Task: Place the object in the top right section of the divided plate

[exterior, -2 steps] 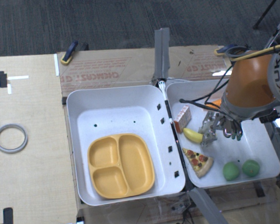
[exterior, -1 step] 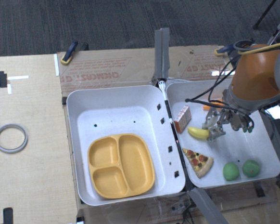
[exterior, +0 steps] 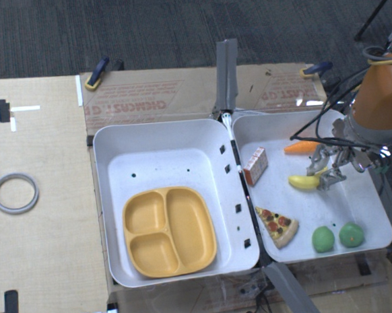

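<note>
A yellow divided plate (exterior: 168, 230) with three sections lies in the left bin (exterior: 115, 159). In the right bin (exterior: 368, 199) lie a yellow banana (exterior: 302, 182), an orange carrot (exterior: 299, 148), a small red-and-white box (exterior: 255, 166), a pizza slice (exterior: 278, 225) and two green round fruits (exterior: 323, 239) (exterior: 351, 235). My gripper (exterior: 324, 170) hangs low over the right bin, right at the banana's right end and just below the carrot. Its metal fingers point down-left toward the banana.
A roll of grey tape (exterior: 13, 193) lies on the bench at far left. Blue clamps (exterior: 97, 73) (exterior: 316, 69) hold the cardboard behind the bins. A grey divider bar (exterior: 227, 76) stands between the bins at the back. Black cables trail from the arm at right.
</note>
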`<move>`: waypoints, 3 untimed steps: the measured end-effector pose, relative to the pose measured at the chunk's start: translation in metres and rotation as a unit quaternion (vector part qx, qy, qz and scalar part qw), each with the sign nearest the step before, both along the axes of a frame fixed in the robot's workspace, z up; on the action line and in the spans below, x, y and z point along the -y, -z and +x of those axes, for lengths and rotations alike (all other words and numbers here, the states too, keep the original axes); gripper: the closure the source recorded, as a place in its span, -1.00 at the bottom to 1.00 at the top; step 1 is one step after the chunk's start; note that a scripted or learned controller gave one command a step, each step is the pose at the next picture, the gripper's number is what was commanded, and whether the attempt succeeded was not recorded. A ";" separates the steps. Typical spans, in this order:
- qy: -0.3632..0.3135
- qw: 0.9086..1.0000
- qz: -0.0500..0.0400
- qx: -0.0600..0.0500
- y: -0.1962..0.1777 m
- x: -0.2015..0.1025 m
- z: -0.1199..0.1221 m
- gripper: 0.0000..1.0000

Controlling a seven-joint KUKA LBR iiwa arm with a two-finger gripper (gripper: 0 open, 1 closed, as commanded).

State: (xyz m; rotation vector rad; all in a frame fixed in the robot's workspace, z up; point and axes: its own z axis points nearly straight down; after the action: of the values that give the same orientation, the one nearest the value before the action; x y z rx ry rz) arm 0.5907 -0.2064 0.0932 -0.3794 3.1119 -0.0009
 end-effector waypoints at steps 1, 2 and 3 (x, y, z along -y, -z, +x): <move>-0.247 0.969 0.000 -0.002 0.001 -0.086 -0.055 1.00; -0.212 0.977 0.000 -0.001 -0.047 -0.071 -0.078 1.00; -0.348 0.937 -0.001 -0.001 0.001 -0.058 -0.053 1.00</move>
State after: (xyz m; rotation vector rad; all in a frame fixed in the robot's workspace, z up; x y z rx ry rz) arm 0.5379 -0.1481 0.0920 -1.4411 2.7866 0.0015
